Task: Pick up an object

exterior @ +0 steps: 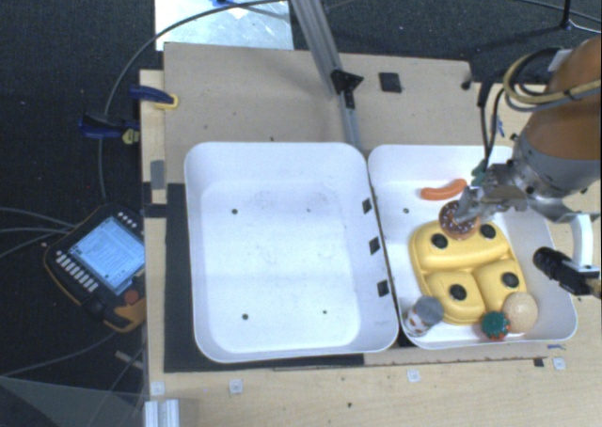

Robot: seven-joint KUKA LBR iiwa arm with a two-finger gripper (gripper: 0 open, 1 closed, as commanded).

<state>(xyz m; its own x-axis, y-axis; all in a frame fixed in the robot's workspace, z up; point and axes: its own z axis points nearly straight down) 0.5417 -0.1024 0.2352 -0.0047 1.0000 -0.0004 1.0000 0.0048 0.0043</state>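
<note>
My gripper [470, 206] is low in the right bin [395, 171], at the far edge of a large yellow block with dark round holes [467, 270]. Directly beneath its tip sits a small round brown speckled object [457, 220], resting on the yellow block's top edge and partly hidden by the gripper. An orange sausage-shaped piece [442, 191] lies just left of the gripper. Along the near edge of the bin are a small grey object [425, 312], a green ball [494, 324] and a beige egg-shaped ball [519, 310].
The left bin [207, 181] stands beside the right one, with black clips [375, 245] on the shared wall. A slanted metal pole [315, 25] rises behind the bins. A black part [562, 271] sticks in at the right bin's right side. A pendant [99, 260] lies left of the bench.
</note>
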